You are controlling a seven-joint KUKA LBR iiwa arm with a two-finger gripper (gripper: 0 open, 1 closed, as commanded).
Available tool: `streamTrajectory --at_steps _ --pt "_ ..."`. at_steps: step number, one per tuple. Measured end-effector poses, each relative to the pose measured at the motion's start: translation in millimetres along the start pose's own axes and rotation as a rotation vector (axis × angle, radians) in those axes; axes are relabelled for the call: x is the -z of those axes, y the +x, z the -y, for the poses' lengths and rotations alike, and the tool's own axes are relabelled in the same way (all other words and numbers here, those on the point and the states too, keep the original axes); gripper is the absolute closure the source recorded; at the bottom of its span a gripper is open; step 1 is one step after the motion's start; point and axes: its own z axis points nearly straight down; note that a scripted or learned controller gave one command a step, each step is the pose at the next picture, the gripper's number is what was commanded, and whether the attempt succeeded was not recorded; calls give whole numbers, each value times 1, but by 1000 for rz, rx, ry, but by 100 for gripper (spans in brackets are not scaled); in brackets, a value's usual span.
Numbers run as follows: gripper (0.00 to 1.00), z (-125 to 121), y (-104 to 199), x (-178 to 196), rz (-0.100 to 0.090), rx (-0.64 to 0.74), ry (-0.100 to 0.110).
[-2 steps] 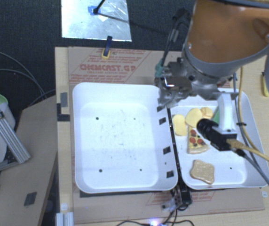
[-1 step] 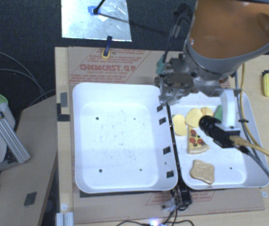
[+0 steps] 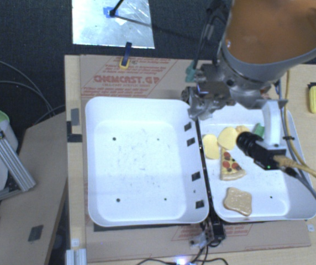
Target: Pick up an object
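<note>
My tool (image 3: 202,108) hangs over the far-left corner of the right bin (image 3: 299,203), close to the wall it shares with the left bin (image 3: 100,164). The wrist above blocks my view of its tip, so I cannot tell how it is set, and I see nothing carried in it.

The things to choose from all lie in the right bin, near the shared wall. Two pale yellow pieces (image 3: 220,141) sit just near of my tool; a pizza slice (image 3: 230,166) lies nearer still, and a slice of toast (image 3: 238,201) sits nearest the front rim. A bit of green (image 3: 258,130) peeks out beside the black camera on my arm (image 3: 256,149), too hidden to name.

I judge this to be the approach step — the tool is in place above the bin and the grasp is not yet made. The next move calls for coming down squarely on one piece, probably a yellow one as it lies closest. They touch each other and sit flat, so a clean grip needs care — and the bin wall stands close on the left.
</note>
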Motion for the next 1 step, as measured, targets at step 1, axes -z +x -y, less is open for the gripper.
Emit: streamTrajectory --at_steps 1 --pt "100 1 82 25 -2 -10 6"
